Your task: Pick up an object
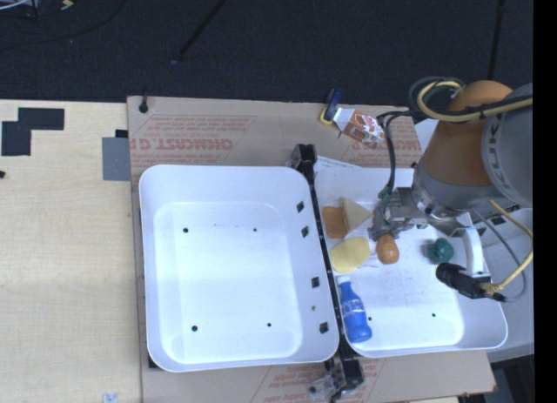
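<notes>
The right bin [418, 327] holds several small objects along its left side. A brown block [333, 220] and a pale tan wedge [356, 212] lie at the top left. Below them sits a yellow lemon-like object [350, 254], with a small orange-brown egg-shaped object [387, 251] just to its right. A blue bottle [353, 311] lies near the bin's left wall. A dark green object [440, 249] rests toward the right. My gripper [389, 223] hangs right above the orange-brown object, and its fingers are hidden by the wrist.
The left bin [226, 262] stands beside the right one, with a black divider [315, 245] between them. A small snack packet [361, 128] and a blue-yellow item [330, 107] lie on the cardboard behind the bins. Cables loop around the arm at right.
</notes>
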Controlling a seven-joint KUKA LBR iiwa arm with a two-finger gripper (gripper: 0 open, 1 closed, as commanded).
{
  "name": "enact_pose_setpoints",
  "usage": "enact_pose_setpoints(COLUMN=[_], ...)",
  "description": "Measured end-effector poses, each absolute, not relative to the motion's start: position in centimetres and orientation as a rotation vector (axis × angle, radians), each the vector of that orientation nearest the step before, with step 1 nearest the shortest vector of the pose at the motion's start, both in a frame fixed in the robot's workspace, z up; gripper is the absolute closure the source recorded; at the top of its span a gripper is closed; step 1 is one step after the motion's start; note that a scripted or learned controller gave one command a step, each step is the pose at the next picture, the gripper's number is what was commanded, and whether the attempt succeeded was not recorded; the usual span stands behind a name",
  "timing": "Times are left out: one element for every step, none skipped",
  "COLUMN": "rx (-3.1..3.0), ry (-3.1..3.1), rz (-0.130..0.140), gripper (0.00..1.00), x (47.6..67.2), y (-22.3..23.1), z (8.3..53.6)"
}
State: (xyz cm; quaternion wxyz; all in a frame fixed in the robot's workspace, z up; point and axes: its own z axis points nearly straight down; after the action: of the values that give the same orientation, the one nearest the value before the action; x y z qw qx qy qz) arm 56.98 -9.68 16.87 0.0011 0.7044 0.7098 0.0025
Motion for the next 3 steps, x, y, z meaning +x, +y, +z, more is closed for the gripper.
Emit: enact_pose_setpoints(rx=[2.223,2.218,2.232], ry=[2.226,2.225,2.225], rz=[-0.004,0.002,-0.01], gripper=[1.0,1.0,1.0], x=[56.7,60.4,50.3], y=[-10.1,-7.1,-5.8], z=[17.4,19.3,18.6])
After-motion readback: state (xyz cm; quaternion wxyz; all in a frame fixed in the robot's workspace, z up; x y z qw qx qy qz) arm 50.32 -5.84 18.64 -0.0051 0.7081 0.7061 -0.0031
